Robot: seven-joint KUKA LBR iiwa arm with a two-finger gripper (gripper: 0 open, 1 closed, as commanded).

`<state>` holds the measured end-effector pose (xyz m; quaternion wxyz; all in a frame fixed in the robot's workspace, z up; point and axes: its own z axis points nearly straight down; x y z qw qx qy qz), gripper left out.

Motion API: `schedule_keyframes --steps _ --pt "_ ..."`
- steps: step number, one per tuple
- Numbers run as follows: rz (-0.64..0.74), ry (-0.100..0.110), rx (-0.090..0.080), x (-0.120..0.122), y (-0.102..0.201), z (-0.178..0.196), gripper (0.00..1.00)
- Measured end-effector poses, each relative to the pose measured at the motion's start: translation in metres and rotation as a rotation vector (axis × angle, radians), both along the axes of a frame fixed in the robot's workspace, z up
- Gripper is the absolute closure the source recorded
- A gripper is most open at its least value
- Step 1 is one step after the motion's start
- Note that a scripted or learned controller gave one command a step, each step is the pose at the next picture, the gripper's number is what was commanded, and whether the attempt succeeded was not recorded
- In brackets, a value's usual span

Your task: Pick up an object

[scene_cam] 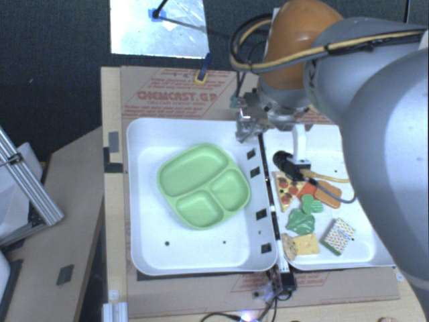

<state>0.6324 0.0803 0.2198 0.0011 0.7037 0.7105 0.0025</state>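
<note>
My gripper (248, 127) hangs over the far end of the divider between the two bins, under the orange wrist band. In the right bin (355, 247) lie small toy foods: a pizza slice (287, 189), an orange piece (328, 192), a red piece (308, 190), a green leafy piece (301, 220), a yellow-tan slab (299, 245) and a patterned box (338, 236). All of them sit nearer the front than the gripper, and none touches it. The arm hides the right bin's far part.
A green three-compartment plate (203, 185) lies in the left bin (151, 247). The raised divider (268, 200) with black clips runs between the bins. The arm's bulky grey body (382, 113) covers the right side. A cardboard sheet (174, 92) lies behind the bins.
</note>
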Motion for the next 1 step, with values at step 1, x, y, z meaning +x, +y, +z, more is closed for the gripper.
schedule_keyframes --steps 1 --pt "-0.004 0.004 -0.002 -0.0046 -0.0010 0.0014 1.00"
